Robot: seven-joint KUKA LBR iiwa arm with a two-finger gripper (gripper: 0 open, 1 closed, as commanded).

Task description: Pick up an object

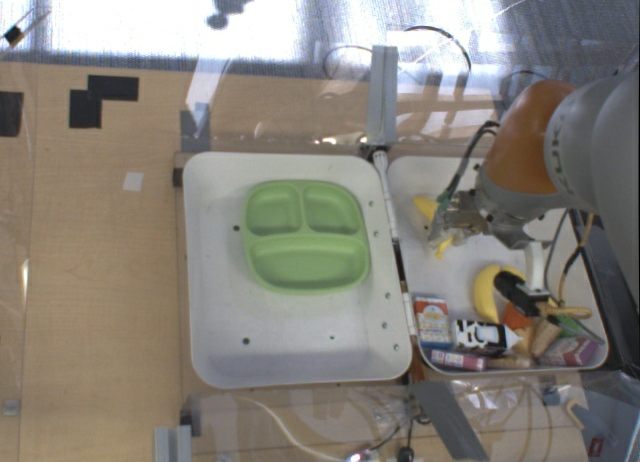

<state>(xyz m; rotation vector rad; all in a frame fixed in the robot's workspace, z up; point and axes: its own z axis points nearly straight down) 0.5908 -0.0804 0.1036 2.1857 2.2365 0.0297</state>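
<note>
My gripper [447,228] hangs low over the upper left part of the right bin [400,185], below the orange-banded wrist. A yellow object [427,207] lies right beside it, and a small yellow bit [441,247] shows just under the tip; I cannot make out whether the two touch. A banana [487,291] lies further toward the bin's front. Along the front wall sit a small red and blue box [432,318], a black and white item [480,335] and several other small things [560,342].
The left bin [215,250] holds a green divided plate [303,235] in its middle. A grey post [381,100] stands behind the wall between the bins. The arm's bulk covers the right bin's far right side.
</note>
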